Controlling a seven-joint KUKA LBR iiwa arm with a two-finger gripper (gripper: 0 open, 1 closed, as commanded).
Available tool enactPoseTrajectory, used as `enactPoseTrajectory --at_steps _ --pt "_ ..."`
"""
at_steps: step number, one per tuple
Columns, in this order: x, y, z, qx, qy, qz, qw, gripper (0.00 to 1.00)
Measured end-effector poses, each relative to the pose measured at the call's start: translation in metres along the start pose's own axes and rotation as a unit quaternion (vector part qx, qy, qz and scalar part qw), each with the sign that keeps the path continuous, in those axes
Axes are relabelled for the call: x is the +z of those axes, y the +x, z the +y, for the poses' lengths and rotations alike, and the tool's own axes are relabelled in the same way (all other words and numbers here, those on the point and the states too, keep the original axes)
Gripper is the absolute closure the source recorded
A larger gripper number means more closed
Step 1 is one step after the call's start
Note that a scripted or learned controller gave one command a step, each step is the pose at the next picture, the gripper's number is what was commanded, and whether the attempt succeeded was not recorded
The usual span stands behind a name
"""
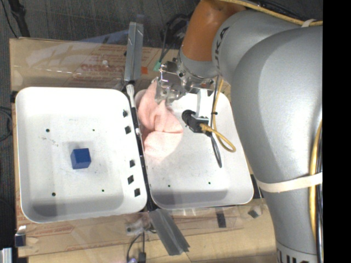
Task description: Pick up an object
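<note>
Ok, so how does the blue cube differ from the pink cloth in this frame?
The blue cube is small, boxy and sharp-edged; the pink cloth is larger, soft and crumpled. The cube sits alone in the left bin; the cloth lies in the right bin, against its left wall. The arm is down over the cloth's upper end, while the cube is well away from it. Both lie in shallow white bins.

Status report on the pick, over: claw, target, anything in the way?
Claw down at the pink cloth in the right bin. Hold on cloth unconfirmed. Blue cube sits apart in the left bin, nothing blocking.
</note>
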State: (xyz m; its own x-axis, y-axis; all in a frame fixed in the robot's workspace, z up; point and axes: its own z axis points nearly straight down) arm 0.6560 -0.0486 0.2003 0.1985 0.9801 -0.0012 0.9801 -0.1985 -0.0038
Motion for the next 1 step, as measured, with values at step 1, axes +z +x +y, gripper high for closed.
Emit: enactPoseTrajectory --at_steps 1 --pt "-0.0049 -0.0122 0.0024 -0.013 0.000 0.000 0.9999 1.00"
